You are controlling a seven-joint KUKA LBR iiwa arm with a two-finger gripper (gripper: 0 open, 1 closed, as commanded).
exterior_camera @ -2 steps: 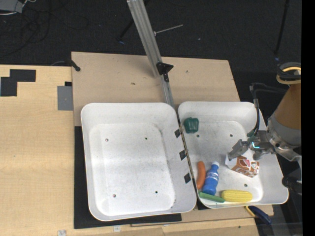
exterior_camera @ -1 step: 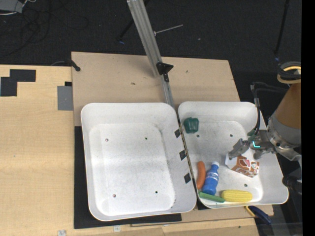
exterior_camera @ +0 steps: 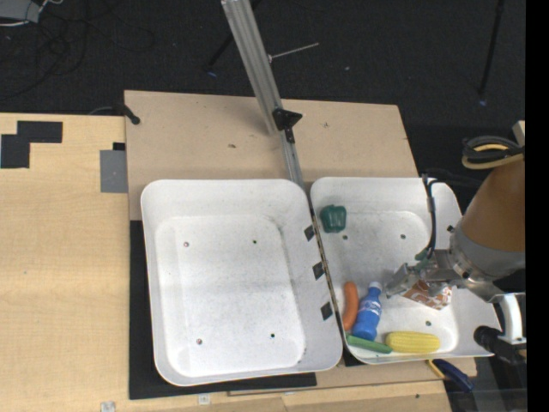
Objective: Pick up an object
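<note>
My gripper (exterior_camera: pixel 418 278) reaches into the right bin (exterior_camera: pixel 390 204) from the right, low over its right half. Directly beneath it lies a small red-brown and white packet (exterior_camera: pixel 431 296); whether the two touch is unclear. To the gripper's left stands a blue bottle with a white cap (exterior_camera: pixel 369 312), with an orange carrot (exterior_camera: pixel 350 305) beside it against the bin's left wall. A yellow corn cob (exterior_camera: pixel 413 342) and a thin green piece (exterior_camera: pixel 369 345) lie along the front wall. A teal-green object (exterior_camera: pixel 333 219) rests in the back left corner.
The left bin (exterior_camera: pixel 171 204) sits next to the right one, with black clips (exterior_camera: pixel 318 270) on the shared rim. A slanted aluminium rail (exterior_camera: pixel 257 67) rises behind the bins. The arm's grey body with its orange band (exterior_camera: pixel 502 209) overhangs the right bin's right edge.
</note>
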